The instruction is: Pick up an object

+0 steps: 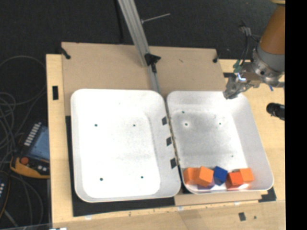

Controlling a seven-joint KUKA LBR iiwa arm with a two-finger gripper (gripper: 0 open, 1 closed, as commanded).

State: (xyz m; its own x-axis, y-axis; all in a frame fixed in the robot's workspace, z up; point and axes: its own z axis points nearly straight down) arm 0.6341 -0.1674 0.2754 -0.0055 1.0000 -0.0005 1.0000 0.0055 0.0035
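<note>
Three orange blocks (205, 176), one blue block (220, 174) – fingers' (232, 93) opening can't be told

Pale wooden bench (57, 143) set on a dark, carpet-like floor (48, 13). Tan board (110, 66) laid across the bench top. Slanted grey metal rail (136, 30) rising from the board's far middle (a small black clamp partway down). Loose black cables (14, 104) coiled at left, beside an orange-and-blue handheld pendant (33, 152) lying on the floor.

grey pole (138, 32), handheld pendant (32, 152), cables (12, 87)
</note>
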